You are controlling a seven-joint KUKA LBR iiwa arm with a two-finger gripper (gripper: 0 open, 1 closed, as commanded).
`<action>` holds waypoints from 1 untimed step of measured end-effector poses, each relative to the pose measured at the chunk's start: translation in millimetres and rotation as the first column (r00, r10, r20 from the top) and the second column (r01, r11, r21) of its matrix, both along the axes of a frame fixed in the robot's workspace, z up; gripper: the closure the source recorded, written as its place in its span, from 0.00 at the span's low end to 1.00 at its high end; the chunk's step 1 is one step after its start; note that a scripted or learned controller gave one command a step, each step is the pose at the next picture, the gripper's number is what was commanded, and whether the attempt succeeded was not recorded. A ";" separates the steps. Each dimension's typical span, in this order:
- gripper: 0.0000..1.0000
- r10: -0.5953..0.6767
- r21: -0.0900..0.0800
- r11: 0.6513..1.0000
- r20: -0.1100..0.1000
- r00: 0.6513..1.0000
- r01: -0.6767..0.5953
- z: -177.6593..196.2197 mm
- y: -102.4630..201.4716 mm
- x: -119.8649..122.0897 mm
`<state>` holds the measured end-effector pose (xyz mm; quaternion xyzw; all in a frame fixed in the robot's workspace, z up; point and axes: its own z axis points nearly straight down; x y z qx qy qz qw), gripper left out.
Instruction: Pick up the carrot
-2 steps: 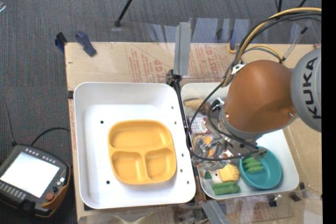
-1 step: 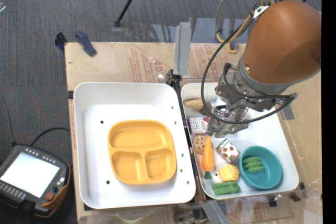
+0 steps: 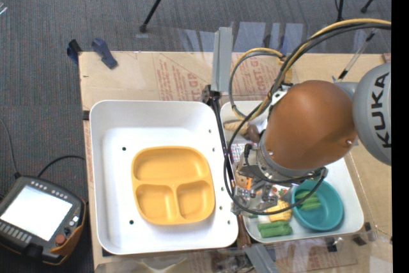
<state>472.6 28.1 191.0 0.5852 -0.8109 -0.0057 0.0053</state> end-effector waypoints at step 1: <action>1.00 0.157 -0.001 0.988 0.023 0.987 -0.157 151.3 -20.8 5.2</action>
